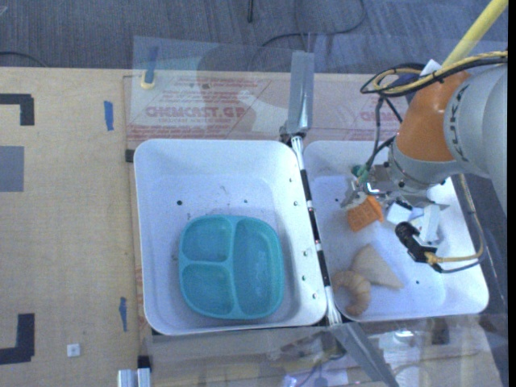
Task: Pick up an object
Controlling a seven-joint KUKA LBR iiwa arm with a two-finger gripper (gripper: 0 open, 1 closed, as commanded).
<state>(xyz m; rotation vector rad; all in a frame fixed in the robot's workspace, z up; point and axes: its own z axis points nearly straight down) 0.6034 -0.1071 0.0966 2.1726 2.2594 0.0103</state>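
Observation:
In the right bin (463, 293) lies a small orange block (365, 214), tilted, near the bin's left wall. My gripper (361, 190) hangs directly over the block's upper edge, touching or nearly touching it. The grey arm with its orange band (427, 127) reaches in from the right and covers the bin's upper right part. A pale beige wedge (376, 266) and a tan croissant-shaped piece (355, 289) lie at the front of the same bin, apart from the gripper.
A teal divided plate (232, 267) sits at the front of the left bin (214, 168). A metal divider (310, 216) separates the bins. Black and yellow cables (423, 248) trail from the wrist across the right bin.

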